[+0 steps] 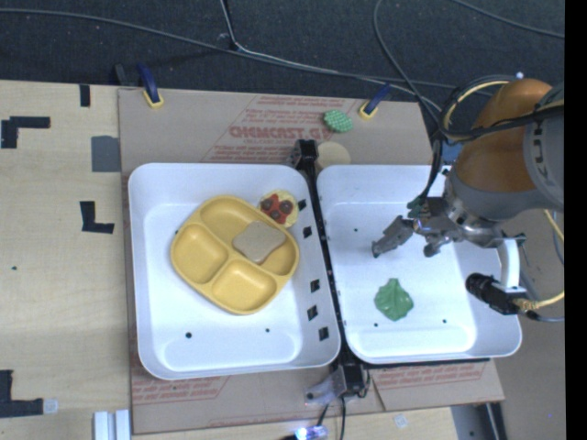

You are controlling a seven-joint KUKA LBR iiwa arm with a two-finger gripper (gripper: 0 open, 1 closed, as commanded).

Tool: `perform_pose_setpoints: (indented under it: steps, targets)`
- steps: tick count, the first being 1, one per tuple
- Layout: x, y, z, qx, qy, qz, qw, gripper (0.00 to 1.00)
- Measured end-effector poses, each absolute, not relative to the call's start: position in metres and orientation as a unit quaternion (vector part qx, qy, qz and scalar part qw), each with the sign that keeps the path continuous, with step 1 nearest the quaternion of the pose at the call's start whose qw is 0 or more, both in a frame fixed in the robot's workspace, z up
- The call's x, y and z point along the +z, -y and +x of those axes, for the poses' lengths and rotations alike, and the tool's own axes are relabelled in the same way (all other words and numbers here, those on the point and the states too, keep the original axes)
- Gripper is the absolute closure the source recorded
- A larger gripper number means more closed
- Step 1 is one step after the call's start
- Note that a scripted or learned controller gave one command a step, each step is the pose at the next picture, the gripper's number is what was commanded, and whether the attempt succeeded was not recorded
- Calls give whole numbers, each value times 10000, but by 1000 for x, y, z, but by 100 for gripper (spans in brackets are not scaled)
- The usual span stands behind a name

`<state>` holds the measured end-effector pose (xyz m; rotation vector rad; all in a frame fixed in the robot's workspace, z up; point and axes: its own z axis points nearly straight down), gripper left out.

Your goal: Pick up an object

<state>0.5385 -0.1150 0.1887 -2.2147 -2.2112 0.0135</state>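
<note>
Two white bins sat on a cardboard-covered wooden bench.
The gripper (410,239) hung open and empty over the right bin (362,333), near the green object (393,300) lying inside.

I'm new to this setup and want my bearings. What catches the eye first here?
A yellow divided plate lies in the left bin, a tan square piece lying on it. In the right bin lies a green leafy toy, with the gripper above it, reaching in from the right.
</note>
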Motion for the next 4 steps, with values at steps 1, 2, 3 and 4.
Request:
perform_pose_setpoints:
  steps: [1,2,3,4]
  targets:
    - [195,115,541,5,7077,-7065,9,0]
    - [135,107,545,22,7077,-7065,27,0]
    - [83,107,545,7,7077,-7065,-6,0]
    - [96,107,546,-1,7077,-7065,-17,100]
